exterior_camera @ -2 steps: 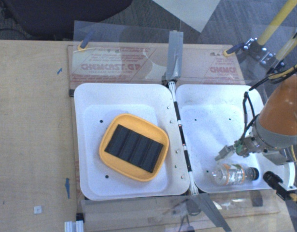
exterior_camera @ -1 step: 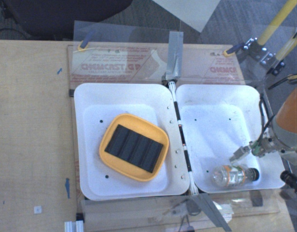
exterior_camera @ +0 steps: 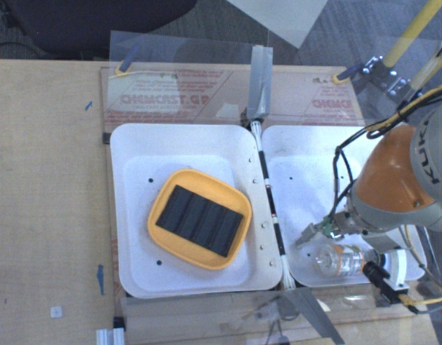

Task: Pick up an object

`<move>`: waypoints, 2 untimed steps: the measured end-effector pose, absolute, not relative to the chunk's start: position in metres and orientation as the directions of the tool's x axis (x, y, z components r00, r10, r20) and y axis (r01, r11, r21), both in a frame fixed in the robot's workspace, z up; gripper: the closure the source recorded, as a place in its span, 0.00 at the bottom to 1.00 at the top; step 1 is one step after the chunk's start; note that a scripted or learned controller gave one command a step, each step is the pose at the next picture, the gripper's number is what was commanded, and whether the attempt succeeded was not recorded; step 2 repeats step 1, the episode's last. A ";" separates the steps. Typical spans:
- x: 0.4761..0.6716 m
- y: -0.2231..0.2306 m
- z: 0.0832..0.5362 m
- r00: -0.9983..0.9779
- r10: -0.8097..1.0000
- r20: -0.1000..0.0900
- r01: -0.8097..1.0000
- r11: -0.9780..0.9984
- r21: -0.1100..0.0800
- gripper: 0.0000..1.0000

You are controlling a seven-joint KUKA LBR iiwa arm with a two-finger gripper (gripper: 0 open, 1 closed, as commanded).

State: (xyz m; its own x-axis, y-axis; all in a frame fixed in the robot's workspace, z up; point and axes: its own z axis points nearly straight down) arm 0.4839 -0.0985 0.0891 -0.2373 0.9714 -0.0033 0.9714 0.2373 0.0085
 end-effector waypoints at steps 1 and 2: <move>0.480 -0.161 0.138 -0.285 0.958 -0.001 0.958 0.285 0.001 0.00; 0.480 -0.161 0.138 -0.285 0.958 -0.001 0.958 0.285 0.001 0.00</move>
